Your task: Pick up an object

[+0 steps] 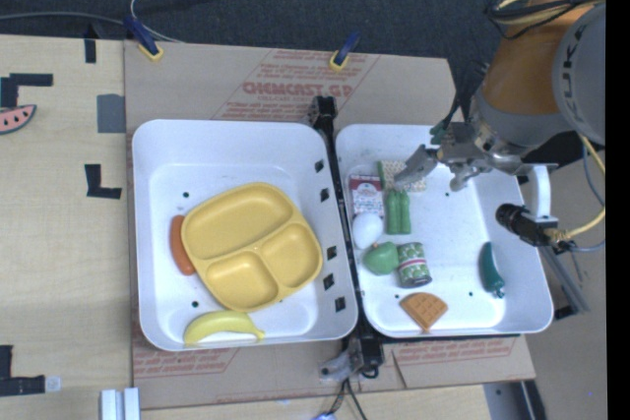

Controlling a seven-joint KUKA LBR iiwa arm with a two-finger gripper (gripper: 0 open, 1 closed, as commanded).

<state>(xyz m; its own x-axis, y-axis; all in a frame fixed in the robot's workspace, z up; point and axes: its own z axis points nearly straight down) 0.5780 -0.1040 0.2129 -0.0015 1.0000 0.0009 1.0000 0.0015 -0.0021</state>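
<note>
Green plastic cylinder (397, 211) lies in the right white bin (512, 310) beside a small red-and-white carton (366, 195), while the hand (440, 171) hovers just above-right, fingers spread open, gripping nothing.

Cardboard sheet (285, 89): red "CHEMCAST GP" (upside down); arm (581, 54): "KU".

Grey arm (591, 64) with orange band (522, 64); yellow and black cables looped alongside; metallic two-finger gripper (440, 172) at wrist.

Glossy plastic yellow tray (251, 246); white bins (157, 211) smooth plastic.
</note>
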